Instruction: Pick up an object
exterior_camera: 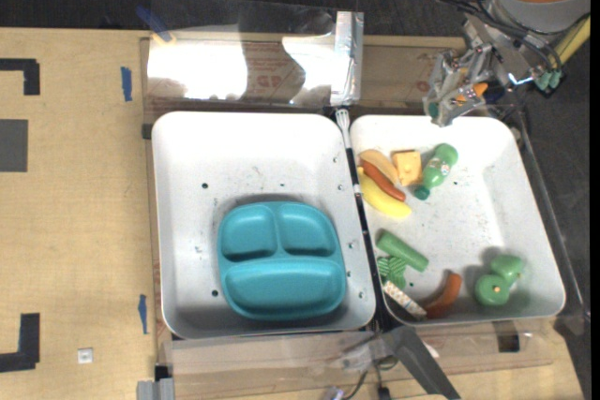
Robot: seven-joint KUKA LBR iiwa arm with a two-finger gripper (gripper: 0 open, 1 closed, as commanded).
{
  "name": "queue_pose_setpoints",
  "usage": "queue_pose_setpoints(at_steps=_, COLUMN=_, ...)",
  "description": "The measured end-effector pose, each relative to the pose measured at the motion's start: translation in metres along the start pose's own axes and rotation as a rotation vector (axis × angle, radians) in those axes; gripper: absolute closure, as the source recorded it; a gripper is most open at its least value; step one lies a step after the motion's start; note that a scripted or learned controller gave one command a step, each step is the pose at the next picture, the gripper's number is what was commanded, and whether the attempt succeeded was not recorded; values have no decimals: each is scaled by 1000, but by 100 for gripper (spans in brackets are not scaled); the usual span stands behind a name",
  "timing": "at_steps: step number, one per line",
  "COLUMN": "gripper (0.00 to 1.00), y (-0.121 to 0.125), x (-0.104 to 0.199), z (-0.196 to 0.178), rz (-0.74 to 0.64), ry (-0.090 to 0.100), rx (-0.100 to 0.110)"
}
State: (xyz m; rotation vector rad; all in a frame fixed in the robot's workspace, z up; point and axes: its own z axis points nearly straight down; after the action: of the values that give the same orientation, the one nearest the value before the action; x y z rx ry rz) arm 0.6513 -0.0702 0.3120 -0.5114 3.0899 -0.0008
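My gripper [448, 103] hangs over the far rim of the right bin [487, 192], above and apart from the toys; nothing shows between its fingers. Below it in the right bin lie a green bottle [434, 170], a yellow cheese block [407, 167], a hot dog [382, 173] and a banana [385, 199] near the left wall. Toward the front lie a green piece [401, 251], a brown sausage [442, 292], a small brush [400, 298] and a green pear-like toy [497, 281].
The left bin [178, 155] bears a teal divided tray [279, 259] in its front half. A clear plastic sheet and metal bracket [345, 56] stand behind the bins. The wooden bench [75, 201] stretches to the left.
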Motion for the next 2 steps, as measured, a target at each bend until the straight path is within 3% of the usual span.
queue_pose_setpoints(at_steps=1, gripper=100, y=16, x=-23, z=14, rz=-183, ry=0, rx=-1)
queue_pose_setpoints(at_steps=2, gripper=100, y=26, x=-25, z=44, rz=-243, ry=6, rx=-4)
